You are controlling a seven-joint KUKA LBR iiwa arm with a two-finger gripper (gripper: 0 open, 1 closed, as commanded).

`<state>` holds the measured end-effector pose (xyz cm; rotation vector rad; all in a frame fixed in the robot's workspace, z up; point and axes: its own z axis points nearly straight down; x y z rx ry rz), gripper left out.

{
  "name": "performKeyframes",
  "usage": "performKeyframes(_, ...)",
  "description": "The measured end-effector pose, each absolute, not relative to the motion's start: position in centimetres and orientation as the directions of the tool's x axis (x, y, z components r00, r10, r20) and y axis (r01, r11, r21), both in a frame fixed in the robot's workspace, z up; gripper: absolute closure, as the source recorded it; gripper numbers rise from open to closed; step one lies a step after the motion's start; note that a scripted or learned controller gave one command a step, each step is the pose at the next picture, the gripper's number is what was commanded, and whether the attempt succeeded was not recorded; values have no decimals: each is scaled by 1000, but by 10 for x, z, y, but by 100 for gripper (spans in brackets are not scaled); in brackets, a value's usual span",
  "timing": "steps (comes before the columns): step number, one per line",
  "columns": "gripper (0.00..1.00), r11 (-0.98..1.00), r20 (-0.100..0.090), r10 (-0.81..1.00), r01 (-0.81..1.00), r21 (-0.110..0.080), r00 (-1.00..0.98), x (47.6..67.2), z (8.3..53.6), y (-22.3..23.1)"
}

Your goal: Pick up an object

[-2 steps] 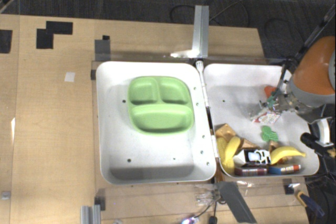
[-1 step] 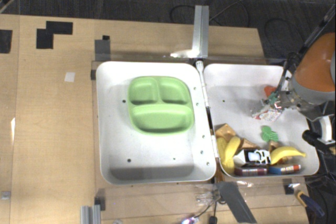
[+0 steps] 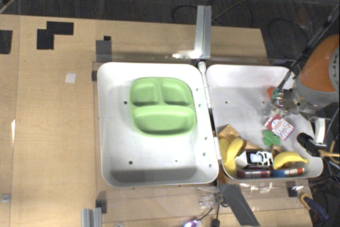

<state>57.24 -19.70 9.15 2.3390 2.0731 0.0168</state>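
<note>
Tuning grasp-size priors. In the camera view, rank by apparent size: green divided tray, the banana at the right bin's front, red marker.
1. green divided tray, by far the largest.
2. banana.
3. red marker, similar in length to the banana but much thinner, so it looks smallest. The marker is partly overlapped by clutter, so that gap is uncertain.

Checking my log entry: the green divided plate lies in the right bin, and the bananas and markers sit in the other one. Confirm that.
Not quite. The camera view shows the green divided plate in the left bin; the bananas and markers sit in the other one, the right bin.
</note>
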Motion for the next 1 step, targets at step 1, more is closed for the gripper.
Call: performKeyframes(1, 100, -185, 1, 983, 983, 5, 185, 573, 193, -132)
